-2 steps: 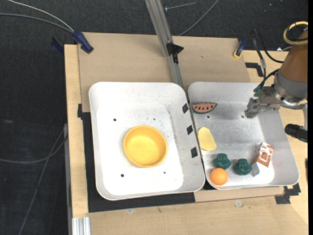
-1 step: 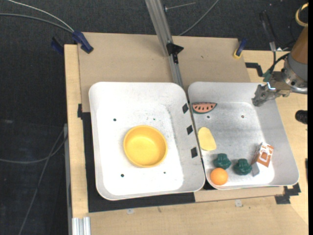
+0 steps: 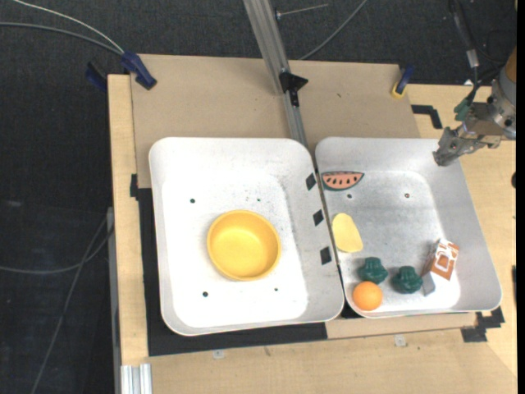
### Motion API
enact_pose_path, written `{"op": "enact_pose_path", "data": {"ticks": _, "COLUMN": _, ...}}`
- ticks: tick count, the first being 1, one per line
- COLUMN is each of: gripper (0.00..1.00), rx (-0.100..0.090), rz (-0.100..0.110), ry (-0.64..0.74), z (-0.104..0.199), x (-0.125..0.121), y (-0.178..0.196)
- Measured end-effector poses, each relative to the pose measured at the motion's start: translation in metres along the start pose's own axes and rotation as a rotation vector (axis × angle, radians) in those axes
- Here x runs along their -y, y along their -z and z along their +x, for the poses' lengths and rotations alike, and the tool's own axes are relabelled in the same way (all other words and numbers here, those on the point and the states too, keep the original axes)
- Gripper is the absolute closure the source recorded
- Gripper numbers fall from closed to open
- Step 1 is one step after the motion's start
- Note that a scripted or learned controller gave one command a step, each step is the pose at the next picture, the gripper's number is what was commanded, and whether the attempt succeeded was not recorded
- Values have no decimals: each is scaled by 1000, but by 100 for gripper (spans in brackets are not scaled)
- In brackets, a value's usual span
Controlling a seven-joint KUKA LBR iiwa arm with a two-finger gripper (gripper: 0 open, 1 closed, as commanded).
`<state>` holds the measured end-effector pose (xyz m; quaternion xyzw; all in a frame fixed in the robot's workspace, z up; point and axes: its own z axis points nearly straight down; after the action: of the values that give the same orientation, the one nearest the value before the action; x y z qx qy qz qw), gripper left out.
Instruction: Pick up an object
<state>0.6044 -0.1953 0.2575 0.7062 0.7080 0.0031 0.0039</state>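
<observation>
At the upper right corner of the right bin (image 3: 459, 220), the hand (image 3: 450, 152) hangs over the rim, its grey tip reaching in from the right edge of the view. Whether it is apart or together I cannot tell; nothing shows between its tips.

The objects it could take all lie well apart from it, lower in the same bin. Nearest along the far wall is a watermelon slice (image 3: 342, 180), flat near the bin's upper left corner. Below that, against the left wall, lies a pale yellow piece (image 3: 347, 233). Along the near wall sit an orange ball (image 3: 367, 295), a dark green piece (image 3: 373, 269) just above it, a second green piece (image 3: 405, 280) to its right, and a small orange and white carton (image 3: 444, 261) toward the lower right, with a small grey block (image 3: 427, 286) just beside it. These near-wall things crowd together, several touching or almost so.

The middle of the right bin, under and to the left of the hand, is bare metal-grey floor, with open room between the watermelon slice and the cluster below.

The left bin (image 3: 176, 294) holds a yellow bowl (image 3: 243, 244) upright near its centre, apart from every wall. A slanted metal rail (image 3: 271, 39) runs down from the top to the seam between the bins. Both bins rest on the tan counter (image 3: 205, 97), with blue clamps at its far left corner.
</observation>
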Motion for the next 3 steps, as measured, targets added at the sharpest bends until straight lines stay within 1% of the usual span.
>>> {"op": "enact_pose_path", "data": {"ticks": 1, "gripper": 100, "rx": -7, "rz": 14, "ry": 3, "z": 52, "x": 3, "y": 3}}
{"op": "enact_pose_path", "data": {"ticks": 2, "gripper": 100, "rx": -7, "rz": 22, "ry": 1, "z": 99, "x": 22, "y": -9}}
{"op": "enact_pose_path", "data": {"ticks": 3, "gripper": 100, "rx": -8, "rz": 24, "ry": 3, "z": 156, "x": 42, "y": -18}}
